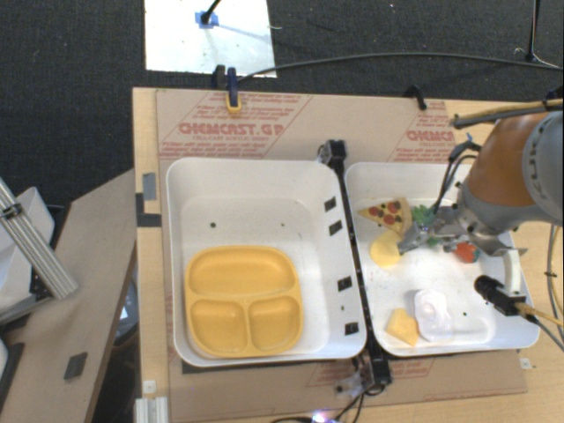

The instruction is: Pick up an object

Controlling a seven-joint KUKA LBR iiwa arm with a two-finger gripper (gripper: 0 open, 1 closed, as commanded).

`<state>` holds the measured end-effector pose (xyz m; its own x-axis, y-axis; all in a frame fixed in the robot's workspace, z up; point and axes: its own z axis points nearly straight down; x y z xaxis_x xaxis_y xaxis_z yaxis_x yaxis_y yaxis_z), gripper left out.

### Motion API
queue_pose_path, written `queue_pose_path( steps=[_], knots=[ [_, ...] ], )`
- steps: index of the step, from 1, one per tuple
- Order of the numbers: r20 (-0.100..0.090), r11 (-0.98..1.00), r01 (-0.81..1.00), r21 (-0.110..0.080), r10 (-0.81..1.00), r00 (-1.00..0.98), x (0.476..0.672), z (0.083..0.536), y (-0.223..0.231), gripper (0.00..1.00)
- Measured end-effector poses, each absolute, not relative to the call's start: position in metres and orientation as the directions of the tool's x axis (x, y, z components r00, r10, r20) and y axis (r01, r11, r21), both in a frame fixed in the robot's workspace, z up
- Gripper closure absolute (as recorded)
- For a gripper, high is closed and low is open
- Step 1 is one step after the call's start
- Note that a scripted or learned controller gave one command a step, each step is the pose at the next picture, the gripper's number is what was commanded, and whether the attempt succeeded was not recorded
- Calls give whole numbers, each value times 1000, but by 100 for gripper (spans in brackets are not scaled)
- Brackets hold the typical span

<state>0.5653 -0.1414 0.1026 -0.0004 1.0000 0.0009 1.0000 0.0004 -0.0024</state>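
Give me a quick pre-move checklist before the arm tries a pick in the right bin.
1. End effector over the right bin, low among the items: ok.
2. Finger state: cannot tell; the tips are blurred against the bin floor.
3. Candidate target near the tips: ok. The round yellow piece lies just below them, the pizza slice just above.
4. Anything held already: cannot tell; nothing is plainly seen between the fingers.
5. Clutter under the wrist: not ok. A red item and a green item sit partly hidden by the arm.
6. Left bin with the yellow divided tray away from the arm: ok.
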Motion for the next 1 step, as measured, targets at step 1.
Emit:
queue_pose_path(
  steps=[1],
  knots=[
    [-1,0,1000,4,1000,0,567,116,-142,100]
  ],
)
